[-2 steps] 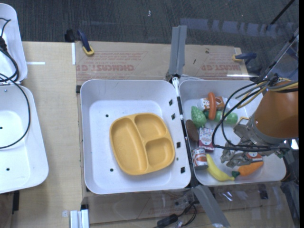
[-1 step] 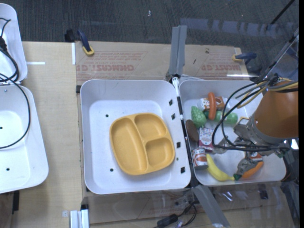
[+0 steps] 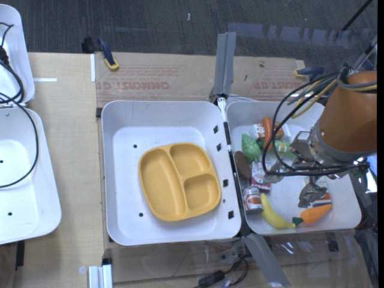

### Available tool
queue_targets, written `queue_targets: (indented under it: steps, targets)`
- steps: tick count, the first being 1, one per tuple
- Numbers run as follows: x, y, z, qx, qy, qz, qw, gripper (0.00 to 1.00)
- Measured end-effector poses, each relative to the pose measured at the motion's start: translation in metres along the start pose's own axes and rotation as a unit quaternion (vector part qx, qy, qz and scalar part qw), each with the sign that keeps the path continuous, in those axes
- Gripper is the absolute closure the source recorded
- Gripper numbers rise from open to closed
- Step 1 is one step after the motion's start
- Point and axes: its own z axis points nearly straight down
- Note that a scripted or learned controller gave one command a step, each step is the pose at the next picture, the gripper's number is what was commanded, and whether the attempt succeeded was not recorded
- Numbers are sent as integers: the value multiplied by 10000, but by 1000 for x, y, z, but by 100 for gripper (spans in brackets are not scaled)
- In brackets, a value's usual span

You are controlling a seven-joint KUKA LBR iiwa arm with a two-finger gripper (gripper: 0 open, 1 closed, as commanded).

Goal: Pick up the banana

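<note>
The yellow banana (image 3: 273, 213) lies near the front edge of the right bin (image 3: 348, 219), its green tip pointing right toward a small carrot (image 3: 316, 213). My gripper (image 3: 312, 193) hangs low over the bin, just above the carrot and up and to the right of the banana. It is apart from the banana. The arm's orange band (image 3: 354, 116) and its cables hide the bin's far right part.
Left of the banana stands a small can (image 3: 252, 198), with a brown object (image 3: 242, 165), a green object (image 3: 251, 146) and a red-orange item (image 3: 267, 129) further back. The left bin (image 3: 120, 161) holds a yellow divided plate (image 3: 179, 180).
</note>
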Motion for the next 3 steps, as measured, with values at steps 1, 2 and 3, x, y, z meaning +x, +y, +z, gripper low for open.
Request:
queue_targets:
  steps: [1, 2, 3]
  targets:
    - [3, -52, -76, 3, 0, 591, 9983, 0]
    - [3, 6, 1, -12, 8, 66, 10000, 0]
    - [-37, 29, -15, 2, -3, -378, 9993, 0]
